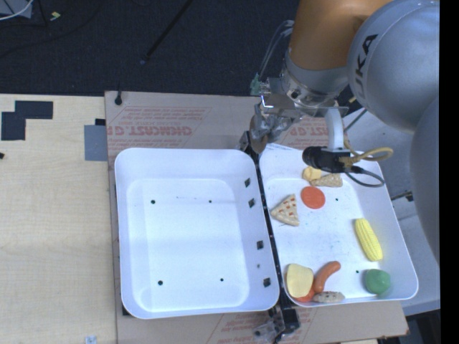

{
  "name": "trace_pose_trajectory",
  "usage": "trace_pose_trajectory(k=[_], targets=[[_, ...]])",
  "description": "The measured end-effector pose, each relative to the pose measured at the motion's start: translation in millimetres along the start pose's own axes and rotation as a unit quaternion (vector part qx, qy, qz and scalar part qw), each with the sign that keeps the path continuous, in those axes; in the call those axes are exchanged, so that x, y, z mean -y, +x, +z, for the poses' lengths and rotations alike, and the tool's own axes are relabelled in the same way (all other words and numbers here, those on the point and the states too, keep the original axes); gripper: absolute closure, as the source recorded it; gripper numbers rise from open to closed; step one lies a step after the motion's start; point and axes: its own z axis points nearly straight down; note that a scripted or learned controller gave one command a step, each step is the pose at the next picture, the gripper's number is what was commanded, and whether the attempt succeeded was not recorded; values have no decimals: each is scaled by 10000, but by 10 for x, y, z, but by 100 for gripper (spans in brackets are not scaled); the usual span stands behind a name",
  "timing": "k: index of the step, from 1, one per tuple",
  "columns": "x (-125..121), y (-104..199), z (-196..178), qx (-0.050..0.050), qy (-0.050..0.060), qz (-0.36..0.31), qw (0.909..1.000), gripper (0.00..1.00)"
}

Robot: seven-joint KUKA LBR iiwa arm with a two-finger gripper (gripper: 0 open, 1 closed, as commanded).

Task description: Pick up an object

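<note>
Right bin (401, 264) holds corn (368, 239), sausage (326, 273), perhaps pizza (286, 211).

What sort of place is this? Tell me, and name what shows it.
Likely a robotics lab test bench. A grey arm with an orange band reaches over two white bins, toy foods such as a corn cob lie in the right one, and cables trail behind.

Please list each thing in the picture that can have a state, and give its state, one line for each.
gripper: above the far rim between the bins, holding nothing visible
left bin: holds no objects
right bin: holds the objects
corn cob: lying flat
sausage: lying flat, touching the yellow piece
pizza slice: lying flat
</note>
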Motion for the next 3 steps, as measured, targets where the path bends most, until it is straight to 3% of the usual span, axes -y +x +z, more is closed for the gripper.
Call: trace_pose_trajectory(k=[1,2,3], targets=[[37,42,381,6,33,-4,10000,100],[-4,184,-536,-5,-16,-6,10000,100],[448,-218,293,10,65,18,10000,100]])
